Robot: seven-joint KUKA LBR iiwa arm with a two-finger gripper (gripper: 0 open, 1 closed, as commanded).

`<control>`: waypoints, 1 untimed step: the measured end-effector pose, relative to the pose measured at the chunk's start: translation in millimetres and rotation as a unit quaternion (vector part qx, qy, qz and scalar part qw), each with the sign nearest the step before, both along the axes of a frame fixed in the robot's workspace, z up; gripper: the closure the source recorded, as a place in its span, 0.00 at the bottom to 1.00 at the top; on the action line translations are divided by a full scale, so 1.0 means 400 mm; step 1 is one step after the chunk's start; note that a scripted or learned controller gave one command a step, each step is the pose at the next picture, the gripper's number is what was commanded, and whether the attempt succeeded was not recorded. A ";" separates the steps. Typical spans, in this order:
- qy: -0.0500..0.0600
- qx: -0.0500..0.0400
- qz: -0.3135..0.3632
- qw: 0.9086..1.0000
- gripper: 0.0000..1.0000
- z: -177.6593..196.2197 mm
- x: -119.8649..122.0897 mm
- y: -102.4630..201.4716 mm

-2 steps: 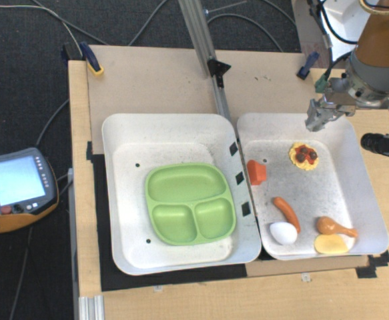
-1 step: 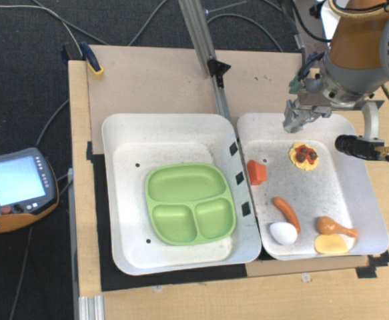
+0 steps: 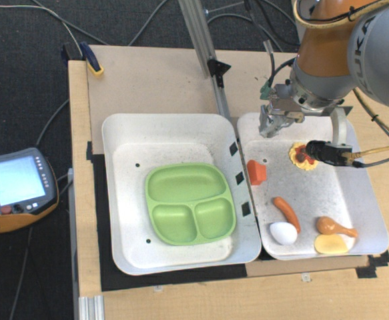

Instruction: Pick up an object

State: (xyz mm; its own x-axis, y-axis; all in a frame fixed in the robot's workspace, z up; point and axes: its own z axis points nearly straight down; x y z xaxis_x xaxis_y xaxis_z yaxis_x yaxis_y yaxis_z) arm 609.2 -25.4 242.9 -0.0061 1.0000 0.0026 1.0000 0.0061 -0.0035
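Observation:
My gripper [image 3: 271, 127] hangs over the far left part of the right bin [image 3: 364, 205], with nothing visible between its fingers. In that bin lie an orange block [image 3: 257, 172] by the left wall, an orange carrot-like stick [image 3: 286, 211], a white egg [image 3: 283, 233], a tan drumstick [image 3: 334, 228] and a pale yellow piece [image 3: 332, 245] near the front. A yellow and red flower-shaped toy [image 3: 303, 156] sits at the back, just right of the gripper. The orange block is a little below and left of the fingertips.
The left bin [image 3: 124, 179] holds a green divided plate [image 3: 191, 202]. A metal pole [image 3: 204, 42] slants across the back. A black cable and fitting [image 3: 331, 153] cross the right bin's back. A teach pendant [image 3: 17, 189] lies off the bench at left.

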 end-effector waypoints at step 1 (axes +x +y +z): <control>0.000 0.000 0.000 1.000 1.00 -0.032 -0.031 0.128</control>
State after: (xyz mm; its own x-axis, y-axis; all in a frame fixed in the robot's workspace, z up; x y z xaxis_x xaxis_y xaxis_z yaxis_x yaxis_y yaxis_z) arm 596.9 25.9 230.2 -0.0058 1.0000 0.0023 1.0000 0.0058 -0.0041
